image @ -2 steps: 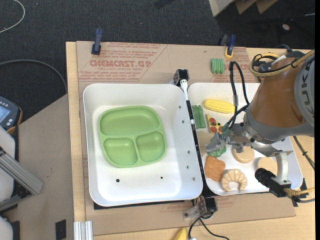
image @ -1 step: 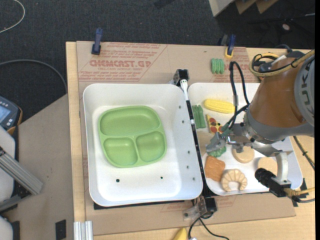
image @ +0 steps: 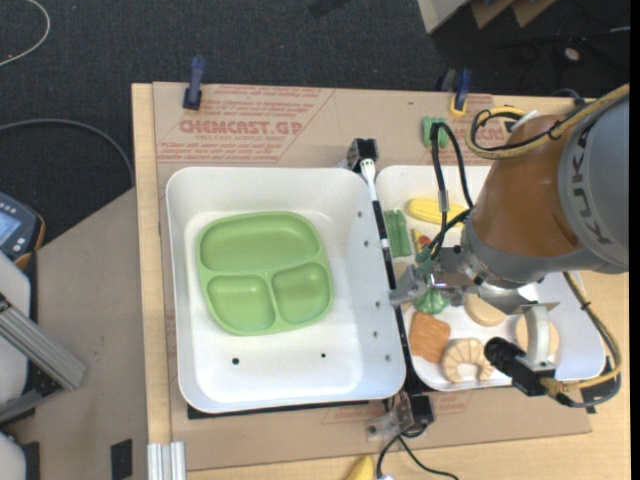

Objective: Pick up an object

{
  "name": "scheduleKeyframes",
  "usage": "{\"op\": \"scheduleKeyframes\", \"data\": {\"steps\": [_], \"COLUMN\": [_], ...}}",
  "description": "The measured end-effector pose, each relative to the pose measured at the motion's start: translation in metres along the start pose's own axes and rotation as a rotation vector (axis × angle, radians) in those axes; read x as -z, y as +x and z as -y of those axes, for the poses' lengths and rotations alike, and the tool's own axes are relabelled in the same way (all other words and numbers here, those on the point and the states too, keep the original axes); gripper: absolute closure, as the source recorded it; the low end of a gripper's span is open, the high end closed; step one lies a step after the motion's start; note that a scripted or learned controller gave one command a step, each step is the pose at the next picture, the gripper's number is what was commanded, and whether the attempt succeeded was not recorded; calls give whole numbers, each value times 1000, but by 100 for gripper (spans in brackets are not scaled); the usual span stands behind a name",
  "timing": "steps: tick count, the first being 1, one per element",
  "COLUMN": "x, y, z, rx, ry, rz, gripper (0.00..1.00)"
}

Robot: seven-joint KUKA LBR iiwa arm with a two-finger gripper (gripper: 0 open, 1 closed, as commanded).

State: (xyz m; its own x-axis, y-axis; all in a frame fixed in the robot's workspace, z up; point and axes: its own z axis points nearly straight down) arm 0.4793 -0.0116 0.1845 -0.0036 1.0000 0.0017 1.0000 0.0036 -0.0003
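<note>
My gripper (image: 424,286) reaches down into the left part of the right bin (image: 392,180), close to the wall between the two bins. The bulky grey and orange wrist hides much of it. Just below it lies an orange toast-like piece (image: 430,337), with a pale ridged shrimp-like piece (image: 465,359) beside that. A round beige piece (image: 486,313) sits to the gripper's right. Farther back lie a yellow corn-like piece (image: 426,208) and a green piece (image: 398,234). I see nothing held.
The left bin (image: 190,268) holds a green divided plate (image: 264,271). A black rod (image: 378,226) runs along the wall between the bins. The arm covers the right bin's middle and right side. Clamps stand on the bench's back edge.
</note>
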Motion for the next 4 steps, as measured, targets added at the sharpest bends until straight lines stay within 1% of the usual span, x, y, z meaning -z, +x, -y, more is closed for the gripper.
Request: {"op": "scheduleKeyframes", "data": {"steps": [1, 2, 3, 4], "x": [10, 127, 251, 131], "y": [-2, 80, 149, 118], "z": [-1, -2, -12, -34], "rx": [-4, 8, 3, -8], "ry": [-3, -14, -16, 12], "rz": [2, -4, -4, 6], "gripper": [100, 100, 100, 100]}}
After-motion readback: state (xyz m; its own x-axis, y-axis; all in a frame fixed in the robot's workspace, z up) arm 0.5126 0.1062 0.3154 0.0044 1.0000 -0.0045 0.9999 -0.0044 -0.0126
